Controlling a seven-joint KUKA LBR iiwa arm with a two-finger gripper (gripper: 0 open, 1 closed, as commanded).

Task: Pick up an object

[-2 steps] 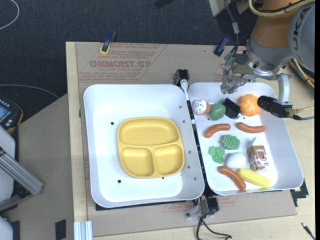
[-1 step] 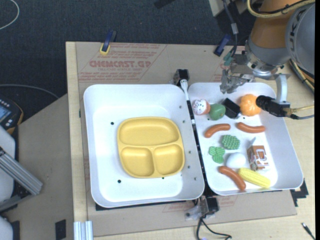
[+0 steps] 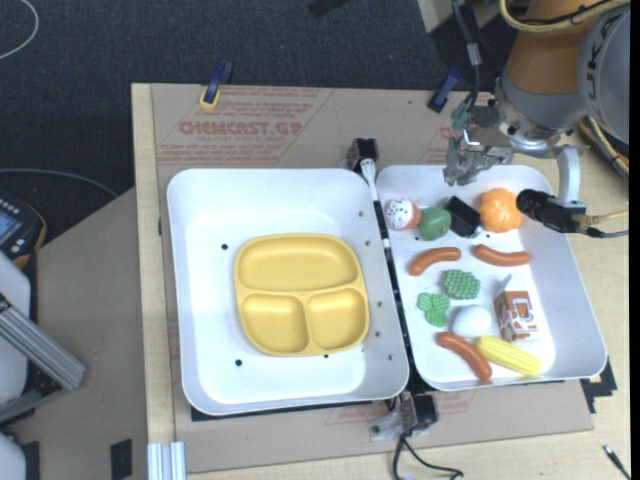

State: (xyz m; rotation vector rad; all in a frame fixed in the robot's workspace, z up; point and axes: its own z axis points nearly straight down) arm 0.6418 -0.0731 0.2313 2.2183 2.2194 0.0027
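Several small toy foods crowd the right white bin (image 3: 585,313), and the metal two-finger gripper (image 3: 466,168) hangs above its far rim, holding nothing. Whether its tips are apart or together cannot be told from this slant. Nearest below it lie a black block (image 3: 461,214), a green round toy (image 3: 434,222) and an orange ball (image 3: 499,209); farther toward the near side sit two sausages, a white egg (image 3: 472,320) and a yellow corn cob (image 3: 509,355). Risk, as I judge it: descending here could strike the rim, or pinch between neighbours and push the ball away.
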